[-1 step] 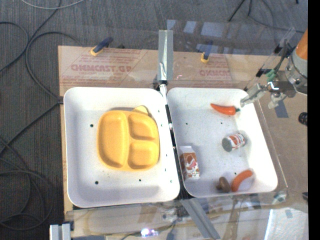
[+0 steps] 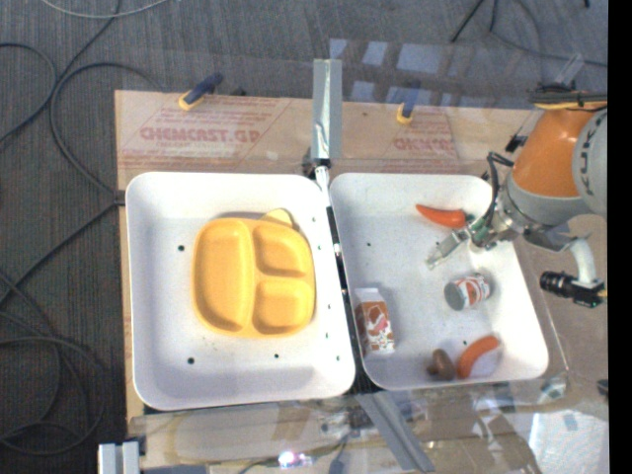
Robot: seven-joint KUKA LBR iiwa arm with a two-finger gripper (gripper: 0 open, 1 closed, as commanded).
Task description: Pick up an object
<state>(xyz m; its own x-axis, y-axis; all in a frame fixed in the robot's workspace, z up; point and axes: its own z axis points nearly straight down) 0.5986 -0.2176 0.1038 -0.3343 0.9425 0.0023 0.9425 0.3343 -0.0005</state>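
My gripper (image 2: 446, 250) reaches in from the right and hangs low over the upper middle of the right bin (image 2: 395, 197). An orange-red pepper (image 2: 441, 215) lies just behind it, at the bin's far side. A small can (image 2: 467, 291) lies on its side a little in front of the gripper. A brown and white carton (image 2: 375, 326) stands near the bin's left wall. At the front right lie a brown lump (image 2: 441, 364) and an orange and white piece (image 2: 480, 355). I see nothing held by the gripper.
The left bin (image 2: 158, 294) holds a yellow divided plate (image 2: 255, 275) with another yellow piece (image 2: 279, 216) peeking out behind it. The arm's grey and orange wrist (image 2: 553, 166) stands over the right bin's right rim. Cables lie on the floor to the left.
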